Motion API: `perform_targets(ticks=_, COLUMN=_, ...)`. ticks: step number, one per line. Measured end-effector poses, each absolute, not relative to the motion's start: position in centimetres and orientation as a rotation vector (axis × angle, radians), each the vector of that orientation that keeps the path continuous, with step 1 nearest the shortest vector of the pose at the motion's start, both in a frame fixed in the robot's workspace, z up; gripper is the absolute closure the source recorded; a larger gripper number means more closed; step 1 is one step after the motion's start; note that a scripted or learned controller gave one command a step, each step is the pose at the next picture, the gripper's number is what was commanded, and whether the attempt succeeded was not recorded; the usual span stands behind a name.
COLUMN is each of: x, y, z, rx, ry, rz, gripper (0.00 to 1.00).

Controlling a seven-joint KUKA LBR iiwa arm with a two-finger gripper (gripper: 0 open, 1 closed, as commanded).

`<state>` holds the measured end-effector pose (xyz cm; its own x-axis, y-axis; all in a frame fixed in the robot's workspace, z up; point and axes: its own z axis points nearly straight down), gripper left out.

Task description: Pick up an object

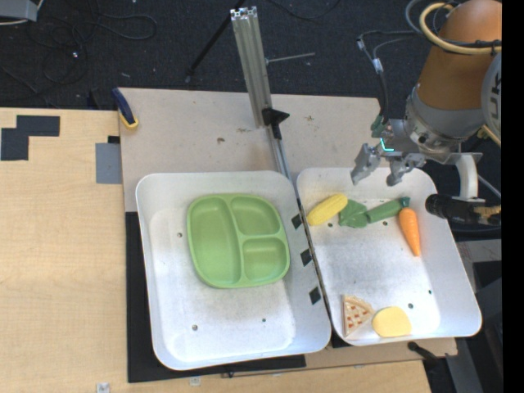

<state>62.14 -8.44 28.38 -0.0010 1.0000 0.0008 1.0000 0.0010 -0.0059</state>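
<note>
- The bench (196, 129) carries 2 shallow white bins side by side, their inner rims touching along a seam with 3 black clips.
- The left bin (164, 318) has wide bare floor along its near and left edges.
- The right bin (450, 301) keeps a broad bare stretch across its middle; its things sit toward the far rim and the near rim.
- The arm (463, 56), grey with an orange band, reaches in from the right and ends above the far right corner of the right bin.
- An upright aluminium post (254, 68) stands on the bench behind the seam.
- The green divided plate (238, 241), with 3 compartments, lies in the left bin, nearer its far and right edges.
- The gripper (382, 169) hangs over the far rim of the right bin, its 2 fingers spread wide apart with nothing between them.
- A green toy vegetable (370, 213) lies just below the gripper, its left end touching the corn.
- A toy carrot (410, 231) lies tip-down near the right wall.
- A yellow corn cob (326, 210) sits close to the seam.
- A yellow lemon-like piece (391, 322) rests by the near rim.
- A pizza slice (355, 315) lies just left of it.
</note>
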Motion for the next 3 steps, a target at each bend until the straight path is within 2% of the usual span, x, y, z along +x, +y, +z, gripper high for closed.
perform_targets(ticks=1, x=62.2, y=-8.4, z=28.5, rx=-2.218, ry=-2.221, rz=0.003, gripper=0.00)
perform_targets(ticks=3, x=62.3, y=-8.1, z=15.6, rx=-2.218, ry=-2.215, rz=0.009, gripper=0.00)
